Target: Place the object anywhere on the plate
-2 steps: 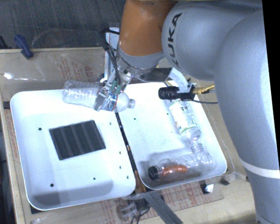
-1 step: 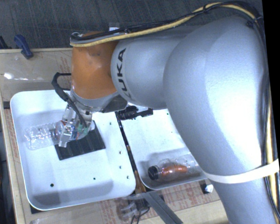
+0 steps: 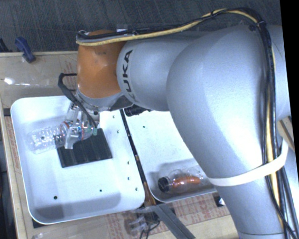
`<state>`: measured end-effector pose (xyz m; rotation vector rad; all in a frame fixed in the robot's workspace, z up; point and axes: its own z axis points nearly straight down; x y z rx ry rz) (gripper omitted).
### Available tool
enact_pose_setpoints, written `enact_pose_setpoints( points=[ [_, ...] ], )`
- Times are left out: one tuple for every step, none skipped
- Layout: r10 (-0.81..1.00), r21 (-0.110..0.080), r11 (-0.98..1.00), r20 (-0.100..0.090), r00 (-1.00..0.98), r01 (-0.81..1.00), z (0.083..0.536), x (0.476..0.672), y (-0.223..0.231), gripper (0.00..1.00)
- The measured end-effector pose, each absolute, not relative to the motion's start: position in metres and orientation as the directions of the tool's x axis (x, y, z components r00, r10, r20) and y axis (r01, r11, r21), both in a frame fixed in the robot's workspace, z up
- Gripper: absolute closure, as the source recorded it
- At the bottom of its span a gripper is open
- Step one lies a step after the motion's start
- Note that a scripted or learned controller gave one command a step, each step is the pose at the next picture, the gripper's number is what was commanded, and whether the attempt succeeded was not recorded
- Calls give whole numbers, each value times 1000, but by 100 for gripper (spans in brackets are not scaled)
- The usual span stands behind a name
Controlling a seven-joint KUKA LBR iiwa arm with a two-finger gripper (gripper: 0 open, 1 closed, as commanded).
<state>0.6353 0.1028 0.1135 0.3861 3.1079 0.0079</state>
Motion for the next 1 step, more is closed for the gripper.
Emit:
enact_pose_setpoints(
  points=[
    [246, 0, 969, -1, -969, 246, 107, 632, 101, 0]
  ],
)
